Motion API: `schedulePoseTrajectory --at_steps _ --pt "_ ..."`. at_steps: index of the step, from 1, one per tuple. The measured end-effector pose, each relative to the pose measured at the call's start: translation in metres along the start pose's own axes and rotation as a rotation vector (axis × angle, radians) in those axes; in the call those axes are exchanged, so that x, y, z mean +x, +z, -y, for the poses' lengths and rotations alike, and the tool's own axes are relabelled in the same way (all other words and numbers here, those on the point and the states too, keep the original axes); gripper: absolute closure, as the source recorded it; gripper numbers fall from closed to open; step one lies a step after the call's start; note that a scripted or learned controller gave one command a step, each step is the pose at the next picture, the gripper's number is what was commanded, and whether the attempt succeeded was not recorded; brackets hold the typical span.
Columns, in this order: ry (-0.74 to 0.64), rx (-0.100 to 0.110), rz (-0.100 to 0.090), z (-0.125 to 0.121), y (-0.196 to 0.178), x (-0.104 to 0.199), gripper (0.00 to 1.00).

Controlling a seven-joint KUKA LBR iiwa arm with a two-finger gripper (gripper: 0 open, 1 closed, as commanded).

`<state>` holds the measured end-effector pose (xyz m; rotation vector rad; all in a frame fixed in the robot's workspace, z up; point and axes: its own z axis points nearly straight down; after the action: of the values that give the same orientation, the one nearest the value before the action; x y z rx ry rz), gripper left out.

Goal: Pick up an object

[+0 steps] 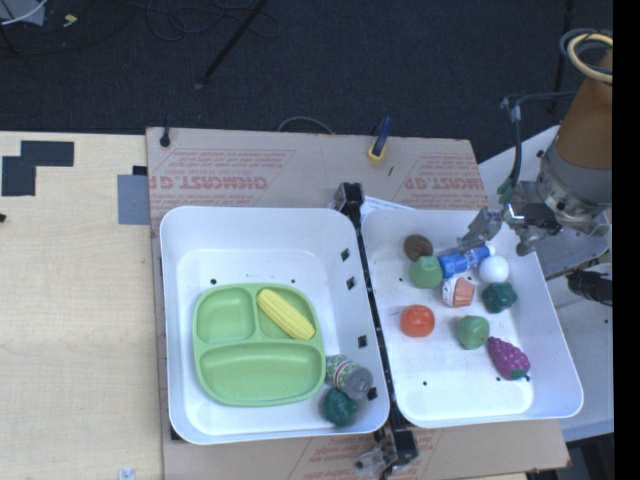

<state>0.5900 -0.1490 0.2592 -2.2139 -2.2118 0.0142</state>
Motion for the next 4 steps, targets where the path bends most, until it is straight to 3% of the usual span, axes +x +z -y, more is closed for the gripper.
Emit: schedulePoseTrajectory --at_steps 1,4 --pt "-0.002 -0.014 0.002 -0.002 -0.008 0.000 0.00" --pt "-0.001 -0.007 0.000 -0.004 0.144 0.010 0.00"
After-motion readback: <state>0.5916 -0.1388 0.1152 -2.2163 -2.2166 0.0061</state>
